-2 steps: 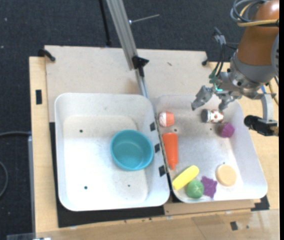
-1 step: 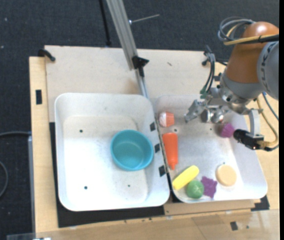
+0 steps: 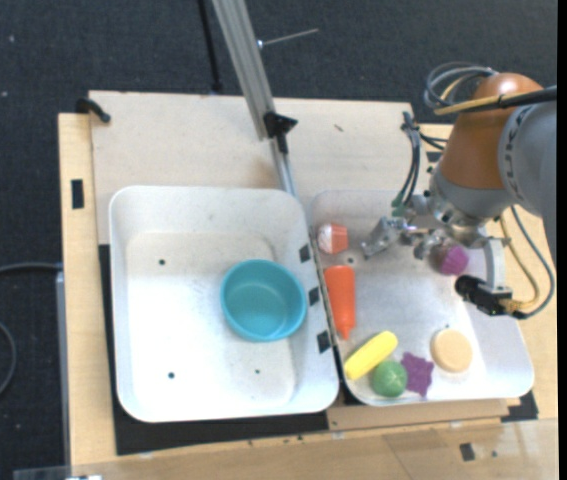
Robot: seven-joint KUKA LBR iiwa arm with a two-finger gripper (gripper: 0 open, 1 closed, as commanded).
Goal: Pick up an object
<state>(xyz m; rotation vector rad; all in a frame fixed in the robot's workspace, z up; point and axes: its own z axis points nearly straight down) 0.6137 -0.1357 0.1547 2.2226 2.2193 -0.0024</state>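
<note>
The right bin [image 3: 503, 378] holds several small objects. An orange carrot-shaped piece [image 3: 340, 298] lies along its left wall, with a small orange and white object [image 3: 333, 236] just behind it. A yellow oblong piece [image 3: 370, 354], a green ball [image 3: 390, 378] and a purple toy [image 3: 419, 373] cluster at the front. A tan round disc [image 3: 452, 349] lies to their right. My gripper [image 3: 431, 244] hangs low over the back of this bin, right beside a purple ball [image 3: 453, 259] that peeks out from under its right side. Whether the ball is held is hidden.
A blue bowl [image 3: 263, 300] sits in the left bin [image 3: 143, 268], toward its right side. A metal pole [image 3: 248, 63] slants up from the gap between the bins at the back. Cables loop off the wrist at the right.
</note>
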